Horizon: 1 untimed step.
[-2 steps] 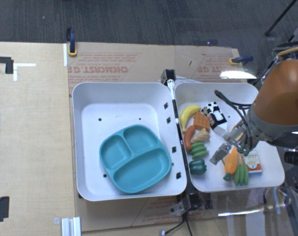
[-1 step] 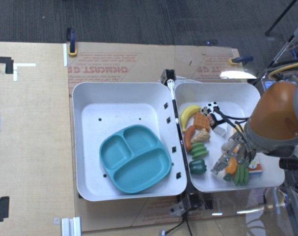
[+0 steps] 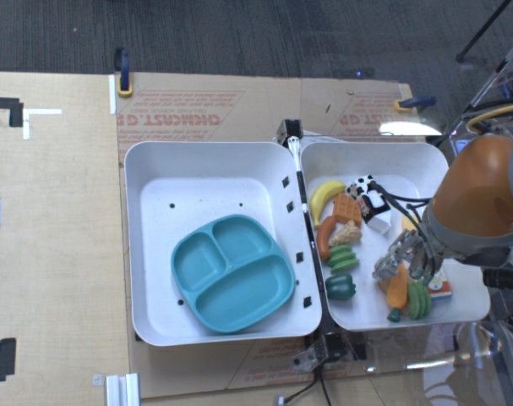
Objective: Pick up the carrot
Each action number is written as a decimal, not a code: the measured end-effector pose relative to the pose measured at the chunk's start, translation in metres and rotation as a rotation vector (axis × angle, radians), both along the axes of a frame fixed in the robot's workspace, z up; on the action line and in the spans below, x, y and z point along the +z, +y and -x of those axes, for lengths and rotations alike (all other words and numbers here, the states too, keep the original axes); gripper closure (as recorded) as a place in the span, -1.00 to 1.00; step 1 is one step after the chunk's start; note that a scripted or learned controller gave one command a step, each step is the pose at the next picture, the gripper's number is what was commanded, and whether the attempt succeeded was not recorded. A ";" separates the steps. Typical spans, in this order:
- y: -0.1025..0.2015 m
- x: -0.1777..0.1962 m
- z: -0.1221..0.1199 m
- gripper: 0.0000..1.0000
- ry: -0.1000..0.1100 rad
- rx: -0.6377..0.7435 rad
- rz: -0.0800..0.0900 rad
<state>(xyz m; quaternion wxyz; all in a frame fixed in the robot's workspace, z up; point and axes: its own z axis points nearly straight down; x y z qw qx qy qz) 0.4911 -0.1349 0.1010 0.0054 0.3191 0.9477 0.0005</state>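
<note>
Claw [image 3: 406,260] just above carrot [image 3: 397,288].

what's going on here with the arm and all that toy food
A grey and orange robot arm reaches into the right bin, its gripper low over an orange carrot near the bin's front. Other toy food lies around it, including a banana. A teal divided plate sits in the left bin.

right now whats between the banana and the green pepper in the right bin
In the camera view, between the banana and the green pepper lie a red-orange sausage-shaped piece and a green cucumber-like piece.
</note>
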 end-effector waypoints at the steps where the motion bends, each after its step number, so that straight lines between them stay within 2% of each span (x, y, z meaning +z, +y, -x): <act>1: 0.049 0.091 0.011 1.00 0.006 -0.186 -0.002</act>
